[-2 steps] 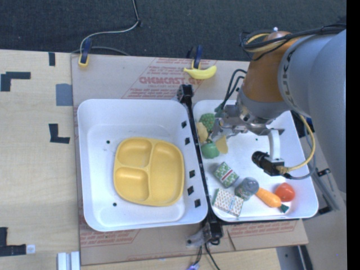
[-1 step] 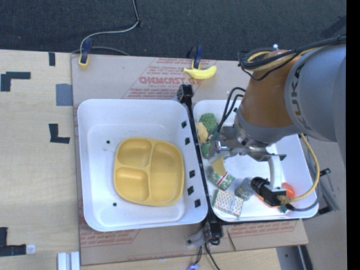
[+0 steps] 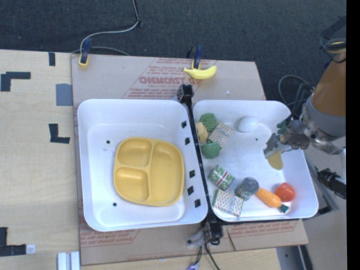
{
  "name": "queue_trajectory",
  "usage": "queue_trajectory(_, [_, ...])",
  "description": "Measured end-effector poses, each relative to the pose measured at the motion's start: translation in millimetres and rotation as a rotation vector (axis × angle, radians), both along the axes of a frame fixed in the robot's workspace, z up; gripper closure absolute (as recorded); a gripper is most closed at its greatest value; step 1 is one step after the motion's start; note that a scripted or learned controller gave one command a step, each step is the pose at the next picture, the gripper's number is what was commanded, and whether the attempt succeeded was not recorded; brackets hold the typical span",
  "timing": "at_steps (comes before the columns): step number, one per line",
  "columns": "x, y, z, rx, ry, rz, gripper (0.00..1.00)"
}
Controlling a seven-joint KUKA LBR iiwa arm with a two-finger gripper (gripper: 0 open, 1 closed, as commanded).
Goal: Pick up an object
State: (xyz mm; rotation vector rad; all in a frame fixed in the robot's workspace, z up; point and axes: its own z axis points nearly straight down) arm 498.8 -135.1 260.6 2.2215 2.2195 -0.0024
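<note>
Gripper (image 3: 279, 145) positioned at right edge of right bin (image 3: 256, 107), above a yellow object (image 3: 275, 161).

Camera view: whether the gripper is open, closed or gripping cannot be told. The yellow object lies against the bin's right wall, just below the gripper. A white ball (image 3: 246, 124) sits near the bin's far edge; a carrot (image 3: 268, 197) and tomato (image 3: 285, 192) lie at the near right corner. Judgement: descend vertically, centred on the yellow object, clear of the wall. The left bin (image 3: 95, 117) carries a yellow tray (image 3: 149, 171).
</note>
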Motion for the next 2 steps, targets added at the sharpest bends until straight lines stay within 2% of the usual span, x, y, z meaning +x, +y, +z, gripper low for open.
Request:
queue_trajectory(1, [16, 78, -24, 0.002, 0.001, 0.003, 1.00])
queue_trajectory(2, [22, 123, -12, 0.002, 0.002, 0.003, 1.00])
